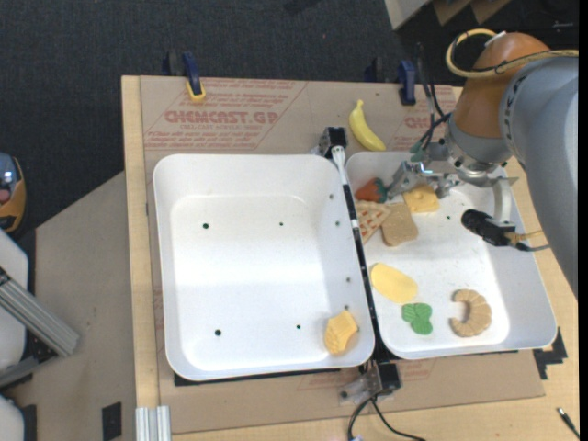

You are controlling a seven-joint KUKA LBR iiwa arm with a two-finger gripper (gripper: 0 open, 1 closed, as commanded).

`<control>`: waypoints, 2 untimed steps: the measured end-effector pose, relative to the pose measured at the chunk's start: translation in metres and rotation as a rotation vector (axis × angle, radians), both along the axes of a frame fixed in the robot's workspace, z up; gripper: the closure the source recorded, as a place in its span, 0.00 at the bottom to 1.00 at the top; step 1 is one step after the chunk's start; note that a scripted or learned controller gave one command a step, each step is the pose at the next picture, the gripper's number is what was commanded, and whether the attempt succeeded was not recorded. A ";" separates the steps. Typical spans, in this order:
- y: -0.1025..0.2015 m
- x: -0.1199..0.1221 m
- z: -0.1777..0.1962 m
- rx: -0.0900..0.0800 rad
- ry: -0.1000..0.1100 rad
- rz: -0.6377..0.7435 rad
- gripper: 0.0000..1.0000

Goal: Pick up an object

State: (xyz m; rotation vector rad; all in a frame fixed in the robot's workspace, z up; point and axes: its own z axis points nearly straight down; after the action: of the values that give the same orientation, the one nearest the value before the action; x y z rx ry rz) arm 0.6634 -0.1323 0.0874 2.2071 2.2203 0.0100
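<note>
My gripper (424, 178) hangs low over the back of the right bin (514, 288), reaching in from the right. Directly beneath it lies a small pale yellow block (424, 201); whether the gripper touches it is hidden. Next to the block, toward the front left, rests a brown bread slice (400, 229). A red and green piece (370, 190) and a waffle-patterned piece (371, 219) lie by the bin's left wall.
Nearer the front of the right bin lie a yellow oval (394, 283), a green broccoli piece (418, 317) and a croissant (471, 312). The left bin (239, 246) holds an orange-yellow chunk (341, 332) in its front right corner. A banana (365, 127) lies on the board behind the bins.
</note>
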 end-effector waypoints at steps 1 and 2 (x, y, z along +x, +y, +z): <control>-0.003 -0.002 0.013 -0.003 -0.001 -0.004 1.00; -0.002 -0.003 0.012 -0.002 0.003 -0.003 0.00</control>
State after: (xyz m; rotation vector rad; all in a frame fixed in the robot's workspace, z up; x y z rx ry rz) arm 0.6602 -0.1347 0.0989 2.2114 2.2174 0.0042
